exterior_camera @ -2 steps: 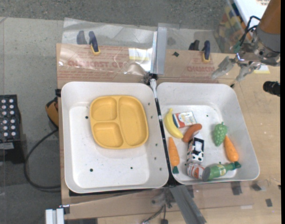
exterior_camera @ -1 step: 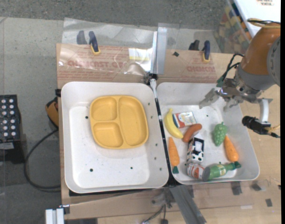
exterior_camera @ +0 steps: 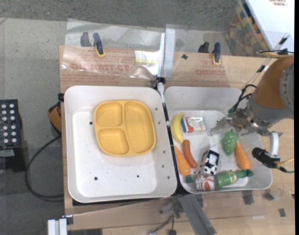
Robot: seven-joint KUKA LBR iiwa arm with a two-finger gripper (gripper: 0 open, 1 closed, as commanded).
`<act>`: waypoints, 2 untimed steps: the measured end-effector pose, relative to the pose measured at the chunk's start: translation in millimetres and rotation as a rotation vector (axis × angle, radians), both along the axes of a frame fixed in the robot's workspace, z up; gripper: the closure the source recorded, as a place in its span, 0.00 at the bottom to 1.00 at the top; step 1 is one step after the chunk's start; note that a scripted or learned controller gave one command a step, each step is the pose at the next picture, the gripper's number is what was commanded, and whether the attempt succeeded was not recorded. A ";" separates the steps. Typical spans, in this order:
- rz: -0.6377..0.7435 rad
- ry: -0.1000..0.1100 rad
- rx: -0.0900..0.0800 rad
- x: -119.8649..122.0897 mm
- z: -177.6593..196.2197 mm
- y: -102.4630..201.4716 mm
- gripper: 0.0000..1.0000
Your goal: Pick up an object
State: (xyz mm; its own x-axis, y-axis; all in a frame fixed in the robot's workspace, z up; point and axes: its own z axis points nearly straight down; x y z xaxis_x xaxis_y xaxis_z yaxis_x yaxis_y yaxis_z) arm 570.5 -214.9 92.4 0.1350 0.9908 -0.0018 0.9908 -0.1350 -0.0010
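Grapes (exterior_camera: 230, 142) lie just beneath the tool (exterior_camera: 233, 126), whose state I cannot tell.

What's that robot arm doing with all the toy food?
The robot arm's gripper is reaching into the right bin, just above a green bunch of toy grapes. Nothing has been lifted out. A banana, carrots and a bottle lie around it. The left bin holds a yellow divided plate.
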 end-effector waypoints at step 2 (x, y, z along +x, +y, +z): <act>-0.206 0.001 0.001 -45.5 9.1 8.0 1.00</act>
State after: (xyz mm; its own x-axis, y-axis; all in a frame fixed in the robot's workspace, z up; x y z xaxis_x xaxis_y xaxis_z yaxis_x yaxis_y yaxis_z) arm 525.0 -206.9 101.6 0.3344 0.9424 -0.0009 0.9424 -0.3344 -0.0022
